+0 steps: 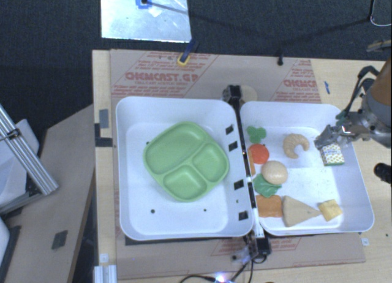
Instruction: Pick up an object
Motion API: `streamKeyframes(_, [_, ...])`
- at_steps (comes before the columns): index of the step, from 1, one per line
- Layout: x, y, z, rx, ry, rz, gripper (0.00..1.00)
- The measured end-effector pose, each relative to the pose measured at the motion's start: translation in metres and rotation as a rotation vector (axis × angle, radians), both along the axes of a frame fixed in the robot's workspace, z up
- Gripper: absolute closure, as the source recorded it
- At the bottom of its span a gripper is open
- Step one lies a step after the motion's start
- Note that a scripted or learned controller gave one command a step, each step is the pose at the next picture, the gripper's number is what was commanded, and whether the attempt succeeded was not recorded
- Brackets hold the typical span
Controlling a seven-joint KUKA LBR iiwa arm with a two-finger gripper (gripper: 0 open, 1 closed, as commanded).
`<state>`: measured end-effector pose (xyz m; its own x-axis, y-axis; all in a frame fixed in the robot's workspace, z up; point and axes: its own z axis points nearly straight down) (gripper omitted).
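Fingers (331, 143) grip checkered block (333, 154) (right bin (367, 211)).

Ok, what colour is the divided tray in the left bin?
Light green, all three compartments alike; the divided tray shows best in the overhead camera view, lying in the left bin.

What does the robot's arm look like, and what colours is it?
The arm is grey metal, rounded and chunky, with a bit of orange near its top at the picture's right edge. A thin dark cable loops along its side. At its end sits the gripper, a small silvery-grey metal part with darker pieces. It is too blurry to make out any writing or markings on it.
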<state>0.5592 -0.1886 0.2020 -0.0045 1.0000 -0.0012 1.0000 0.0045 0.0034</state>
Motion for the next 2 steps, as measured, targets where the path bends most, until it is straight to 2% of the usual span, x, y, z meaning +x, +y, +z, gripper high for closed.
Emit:
streamKeyframes(1, [0.001,0.000,0.023,0.000,0.000,0.000,1.00])
streamKeyframes(2, [0.004,0.052,0.034,0.002,0.001,0.004,1.00])
